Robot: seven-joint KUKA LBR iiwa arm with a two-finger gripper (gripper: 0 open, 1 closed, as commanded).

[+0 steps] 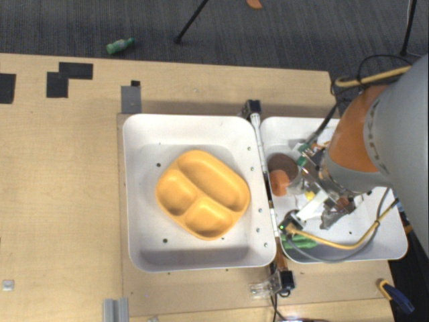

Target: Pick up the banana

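- My hand (320, 205) is down inside the right bin (395, 247), low over its middle, with cabling and metal fittings crowded around it. Whether it is spread or pressed together I cannot tell from this slant, and I see nothing held in it.
- Counter (60, 200): pale wood, carrying both bins side by side. Black tape patches mark its far left part.
- My arm (395, 119) comes in from the right and covers much of the right bin. The orange band (352, 139) sits just above the wrist. That bulk is why so little of the bin's contents can be read.
- Left bin (141, 180): white and shallow. A yellow divided tray (201, 192) lies tilted near its middle with three hollows. It is well apart from my hand.
- Right bin, left part: a brown round object (283, 162) with an orange-brown piece (279, 182) just beside it, both near the dividing wall.
- Near corner of the right bin: a green item (299, 241) against the wall.
- Banana: I cannot pick it out with confidence. A thin yellow curve (348, 241) runs along the near side of the right bin, but it reads more like a cable. Judgement: the banana likely lies under my wrist, so the grasp is unconfirmed.
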